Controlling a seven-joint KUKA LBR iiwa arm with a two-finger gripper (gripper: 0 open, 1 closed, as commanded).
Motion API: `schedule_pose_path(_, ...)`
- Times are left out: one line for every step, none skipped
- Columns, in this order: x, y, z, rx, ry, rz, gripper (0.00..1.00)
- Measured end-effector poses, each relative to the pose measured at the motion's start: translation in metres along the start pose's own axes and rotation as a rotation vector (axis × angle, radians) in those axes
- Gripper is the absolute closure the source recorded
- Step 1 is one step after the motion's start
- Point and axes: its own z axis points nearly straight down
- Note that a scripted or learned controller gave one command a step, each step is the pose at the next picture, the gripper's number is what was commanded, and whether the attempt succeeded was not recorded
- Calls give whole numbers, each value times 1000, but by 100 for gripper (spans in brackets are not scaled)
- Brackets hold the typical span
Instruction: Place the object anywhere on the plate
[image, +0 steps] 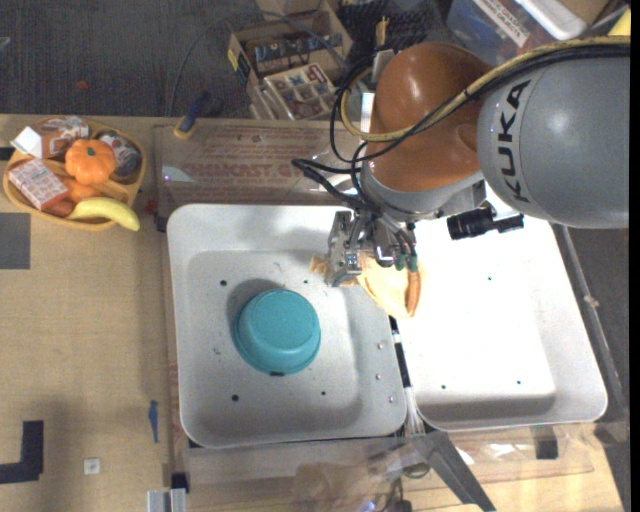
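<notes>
My gripper (350, 262) over the left bin's (195, 400) far right edge; grip state unreadable.
Orange-yellow object (398, 285) lies just beside my gripper on the rim between bins. Teal plate (278, 331) sits mid-bin, apart.

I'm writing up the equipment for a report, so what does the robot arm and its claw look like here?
The arm is bulky and rounded, grey, with KUKA printed in black capitals on its side. An orange band sits above the wrist. Black and yellow cables loop around that section. The claw is a small metal assembly with thin wires, and a black block juts out beside the wrist.
</notes>
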Motion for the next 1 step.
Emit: schedule_pose_path(30,41,-5,0,0,0,100)
